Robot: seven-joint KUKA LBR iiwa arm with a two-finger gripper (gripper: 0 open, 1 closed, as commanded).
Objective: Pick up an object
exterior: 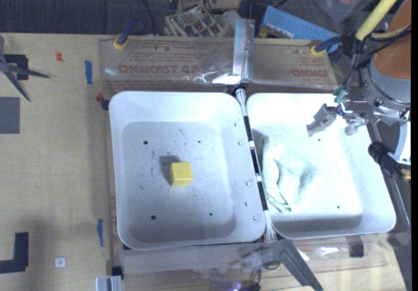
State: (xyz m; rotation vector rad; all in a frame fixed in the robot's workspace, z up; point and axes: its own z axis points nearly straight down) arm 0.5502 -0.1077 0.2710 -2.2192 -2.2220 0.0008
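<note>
A small yellow cube [181,173], matt and foam-like with soft edges, lies alone near the middle of the left bin [130,120], a shade nearer that bin's right wall than its left. The left bin is a shallow white plastic tray with rounded corners, its flat floor speckled with dark flecks and a few small round holes. Its right rim touches the left rim of the right bin [372,218], a tray of the same white plastic and shape. On the right bin's floor, towards its left wall and front half, lies a crumpled piece of pale cloth [290,175], soft and creased, almost the same white as the tray. The gripper [334,120] hangs over the back right part of the right bin, a grey metal piece below the arm's orange band; whether it is parted or closed cannot be told, and nothing shows in its grasp. The cube sits well apart from it, across the shared rims, to its left and nearer the bench's front edge.
</note>
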